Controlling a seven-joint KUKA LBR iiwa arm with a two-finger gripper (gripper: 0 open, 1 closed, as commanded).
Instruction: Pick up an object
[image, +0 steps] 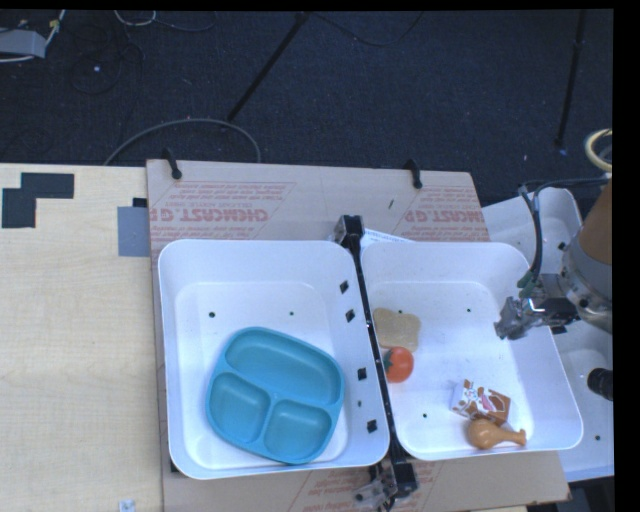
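- We see the jaws (512, 322) at the right bin's (440, 445) right wall, about mid-depth; too small and blurred, so we cannot tell their state.
- Nothing visible between them from this angle.
- Arm (590, 270) comes in from the right edge, grey wrist with a cable looped over it.
- Nearest items to the jaws: a small printed packet (481, 401) and a tan chicken drumstick toy (492, 433), both in the near right part of the right bin, just beside each other, drumstick nearer to us.
- Across the same bin, by the left wall: a beige bread slice (397, 327) with a red tomato (398, 364) just near of it, the two about touching.
- All four items lie on the bin floor, apart from the jaws.
- Left bin (180, 300) holds a blue divided tray (275, 394), three compartments, lying flat toward the near side.
- Both bins sit side by side on a cardboard sheet (300, 205) on the counter (70, 350).
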